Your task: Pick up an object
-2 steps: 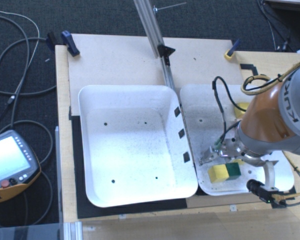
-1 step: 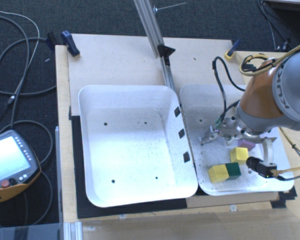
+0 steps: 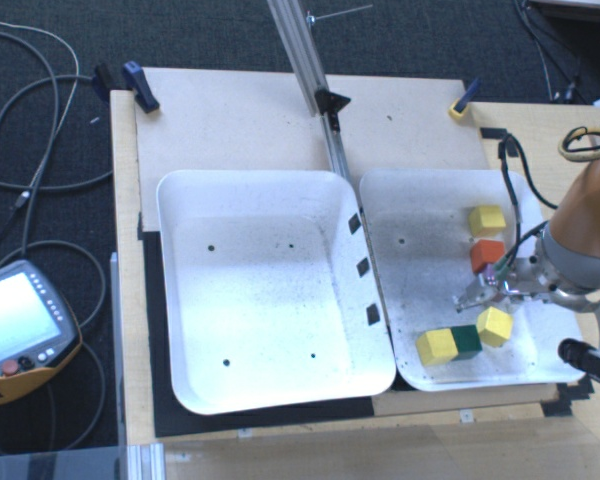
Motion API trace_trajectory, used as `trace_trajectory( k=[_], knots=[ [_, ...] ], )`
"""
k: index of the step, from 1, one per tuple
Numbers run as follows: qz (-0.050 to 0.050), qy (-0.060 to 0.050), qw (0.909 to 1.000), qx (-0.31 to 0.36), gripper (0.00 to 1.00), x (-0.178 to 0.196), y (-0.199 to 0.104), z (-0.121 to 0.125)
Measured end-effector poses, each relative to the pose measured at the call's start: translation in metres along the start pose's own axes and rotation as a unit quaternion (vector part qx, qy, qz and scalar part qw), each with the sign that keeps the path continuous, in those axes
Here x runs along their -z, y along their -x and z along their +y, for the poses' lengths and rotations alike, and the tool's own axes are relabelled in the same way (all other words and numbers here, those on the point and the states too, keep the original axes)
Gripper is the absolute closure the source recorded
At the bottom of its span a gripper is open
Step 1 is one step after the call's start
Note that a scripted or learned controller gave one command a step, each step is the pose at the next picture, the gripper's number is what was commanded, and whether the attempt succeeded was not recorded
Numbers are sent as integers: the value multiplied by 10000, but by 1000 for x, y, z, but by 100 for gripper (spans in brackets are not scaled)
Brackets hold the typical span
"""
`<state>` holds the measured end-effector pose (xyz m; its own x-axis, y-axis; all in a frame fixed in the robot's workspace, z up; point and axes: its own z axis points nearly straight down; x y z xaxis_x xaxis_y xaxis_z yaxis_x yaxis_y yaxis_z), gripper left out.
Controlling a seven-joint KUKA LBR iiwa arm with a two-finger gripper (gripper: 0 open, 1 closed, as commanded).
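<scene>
Gripper low over the right bin near its right edge, finger state unclear, orange block just behind it, yellow block just in front, green block and another yellow block at the front edge, third yellow block farther back, left bin alongside.

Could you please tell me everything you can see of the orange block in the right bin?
The orange block is small, boxy and matte, perhaps foam or wood. It sits on the floor of the right bin, near its right side, just below a yellow block and close to or touching it. The gripper is right beside its lower edge; contact is unclear.
</scene>
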<state>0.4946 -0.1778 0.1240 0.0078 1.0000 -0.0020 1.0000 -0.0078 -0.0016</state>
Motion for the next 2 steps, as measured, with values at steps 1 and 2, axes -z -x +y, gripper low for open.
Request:
trace_trajectory(
  k=[1, 2],
  knots=[
    [-1, 17, 10000, 33, 0, -14, 29, 29],
    [3, 36, 10000, 59, 0, -24, 8, 76]
  ],
)
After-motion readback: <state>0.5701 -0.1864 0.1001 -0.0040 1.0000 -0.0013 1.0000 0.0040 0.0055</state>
